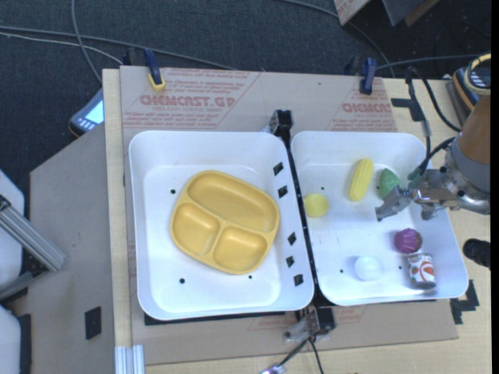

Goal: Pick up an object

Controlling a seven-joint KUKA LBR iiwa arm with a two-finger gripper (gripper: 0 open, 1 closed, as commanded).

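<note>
A: Where does the arm sit right now?

B: It reaches in from the right, over the right bin (pixel 337 142). The gripper (pixel 399 199) hangs low above that bin's right half, its two grey fingers (pixel 387 209) pointing left and spread apart, with nothing between them.

A: What lies around it?

B: A green object (pixel 387 181), too small to name further, sits just beside the gripper on its far side. Left of that is a yellow corn cob (pixel 359 179), lying roughly along the near-far line. A purple, roundish item (pixel 407 241) rests nearer the camera, just below the fingers yet apart from them.

A: And the rest of that bin?

B: A small yellow ball (pixel 316 205) sits close to the left wall, near the divider between the bins. Toward the near edge there is a white ball (pixel 368 268), hard to pick out against the white floor. In the near right corner stands a small can (pixel 422 271) with an orange and white label, tilted a little; I cannot read the label.

A: The left bin?

B: The left bin (pixel 148 209) holds a yellow divided plate (pixel 224 221) with three compartments, lying flat around the middle and turned at an angle to the walls.

A: Anything on the bench itself?

B: Both bins rest on a brown board (pixel 226 92) with red printing, held at its far edge by two clamps (pixel 154 72).
</note>
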